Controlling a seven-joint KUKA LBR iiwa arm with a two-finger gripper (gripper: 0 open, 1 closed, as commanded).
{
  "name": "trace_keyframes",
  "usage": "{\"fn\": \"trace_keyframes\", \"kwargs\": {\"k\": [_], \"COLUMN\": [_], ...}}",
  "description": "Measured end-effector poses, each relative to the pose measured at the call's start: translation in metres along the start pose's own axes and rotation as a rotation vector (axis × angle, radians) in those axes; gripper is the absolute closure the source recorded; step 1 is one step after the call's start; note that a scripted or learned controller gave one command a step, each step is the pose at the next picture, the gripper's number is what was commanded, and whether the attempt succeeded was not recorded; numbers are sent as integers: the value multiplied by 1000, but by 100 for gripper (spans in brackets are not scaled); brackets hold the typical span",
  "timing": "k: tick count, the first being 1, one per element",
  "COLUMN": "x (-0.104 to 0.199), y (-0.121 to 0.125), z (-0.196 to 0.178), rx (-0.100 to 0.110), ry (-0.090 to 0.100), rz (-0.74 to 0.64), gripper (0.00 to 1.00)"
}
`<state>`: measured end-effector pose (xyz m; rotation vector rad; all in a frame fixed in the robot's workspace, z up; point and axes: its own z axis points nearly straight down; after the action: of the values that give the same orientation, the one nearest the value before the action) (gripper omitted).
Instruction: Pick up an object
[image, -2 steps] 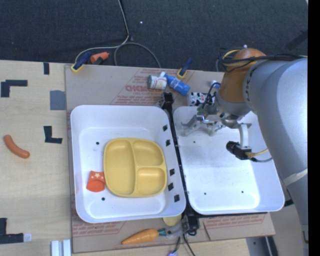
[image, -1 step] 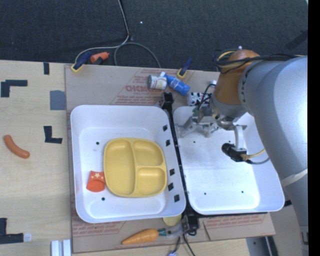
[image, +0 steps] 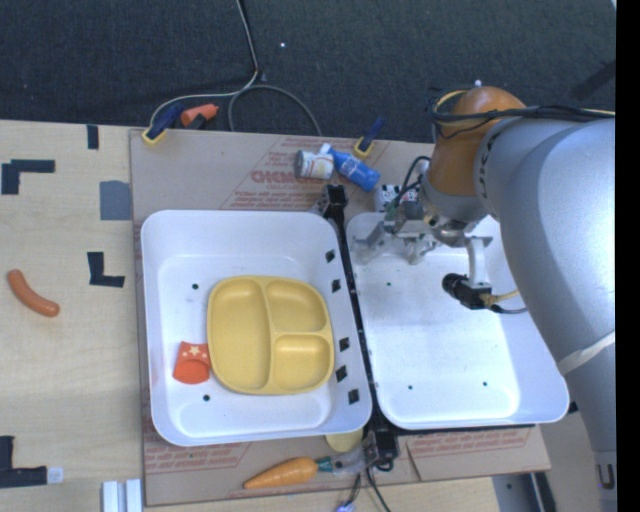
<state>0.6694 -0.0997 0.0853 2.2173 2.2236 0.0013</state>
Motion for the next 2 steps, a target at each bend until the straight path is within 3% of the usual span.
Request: {"fn": "trace_keyframes", "kwargs": {"k": [1,2], "x": [0,74], "y": [0,-39], "z": [-11,-104], "rx": [-1,1], "ry": [-2,3], "rz": [-1,-3], "gripper": [100,100]}}
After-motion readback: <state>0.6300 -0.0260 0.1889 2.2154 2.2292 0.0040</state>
